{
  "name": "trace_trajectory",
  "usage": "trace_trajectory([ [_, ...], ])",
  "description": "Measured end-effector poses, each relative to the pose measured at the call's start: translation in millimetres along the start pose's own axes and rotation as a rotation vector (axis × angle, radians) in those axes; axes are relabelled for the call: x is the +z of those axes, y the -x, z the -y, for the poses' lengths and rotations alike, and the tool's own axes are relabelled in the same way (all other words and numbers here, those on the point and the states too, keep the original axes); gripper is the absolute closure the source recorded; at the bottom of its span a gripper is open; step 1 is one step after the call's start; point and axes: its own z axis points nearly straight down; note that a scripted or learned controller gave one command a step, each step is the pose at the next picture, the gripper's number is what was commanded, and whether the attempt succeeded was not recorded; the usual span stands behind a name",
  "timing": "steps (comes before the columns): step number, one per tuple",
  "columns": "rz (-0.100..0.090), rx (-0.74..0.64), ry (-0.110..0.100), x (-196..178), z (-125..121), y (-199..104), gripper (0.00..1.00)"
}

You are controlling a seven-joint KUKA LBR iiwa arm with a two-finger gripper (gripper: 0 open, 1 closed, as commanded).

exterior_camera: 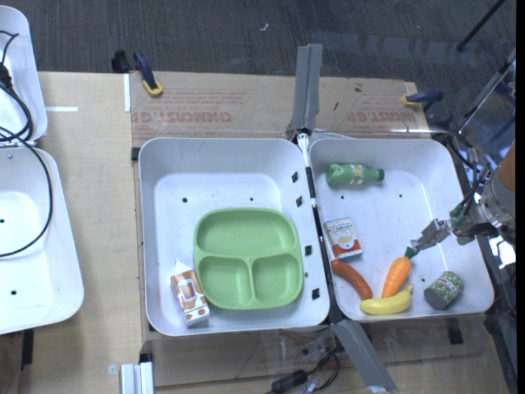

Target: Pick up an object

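Note:
The right bin (426, 167) holds a green bottle (353, 174) lying at the back. A small orange-and-white carton (343, 239) lies near its left wall, with a red sausage (352, 278) just in front of it. An orange carrot (396, 275), a yellow banana (387, 304) and a green-labelled can (444, 290) lie along the front. My gripper (426, 239) reaches in from the right edge and hangs low over the bin. Its tip sits just above and right of the carrot's green top, and I see nothing held in it.
The left bin (164, 171) holds a green divided plate (248, 258) and a small brown carton (189, 295) at its front left. A grey divider post (308, 89) stands between the bins at the back. A white tray with a black cable (25, 220) lies at far left.

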Motion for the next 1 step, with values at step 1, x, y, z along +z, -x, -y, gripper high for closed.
trace_trajectory([
  [1,0.003,-0.133,0.013,89.5,-1.7,18.0,0.00],
])
